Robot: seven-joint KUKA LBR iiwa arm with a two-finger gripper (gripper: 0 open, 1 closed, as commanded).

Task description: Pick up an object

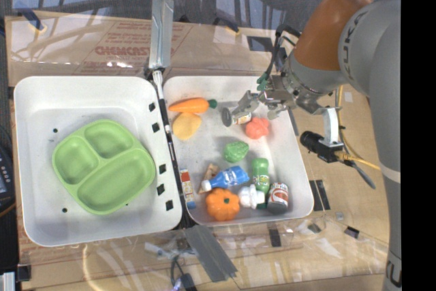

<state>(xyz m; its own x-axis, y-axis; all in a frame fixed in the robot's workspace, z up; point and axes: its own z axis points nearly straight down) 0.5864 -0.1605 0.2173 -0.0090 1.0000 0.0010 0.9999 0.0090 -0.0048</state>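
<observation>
- Toy can (240,117), a small cylinder with a grey end and a printed label, lay tipped on its side in the upper middle of the right bin (304,177), right at the end effector (253,105), and looked the likeliest thing to be picked.
- End effector hung low over that spot, its fingers looking spread to either side of the can's far end; whether they actually touched it I could not tell, and nothing was plainly clamped or lifted.
- Handling, as a judgement: the can was probably hollow plastic, light and stiff, with a smooth round wall that could roll or squirt out of a pinch; gripping across its barrel near the middle, fingers square to its long axis, seemed the safest hold.
- Just beside the can on its right sat a salmon-pink lumpy toy (257,128), close enough to be nudged by a closing finger.
- Farther out, a toy carrot (189,105) and a pale yellow toy (186,125) lay by the divider wall, with a green leafy toy (236,150) below the can.
- Along the bin's near wall crowded a blue bottle (228,178), a green bottle (260,172), a toy pumpkin (223,205) and a dark-based can (277,197).
- Left bin (27,105) held a green divided plate (103,165), well apart from the arm, both bins resting on the worktop (340,242).
</observation>
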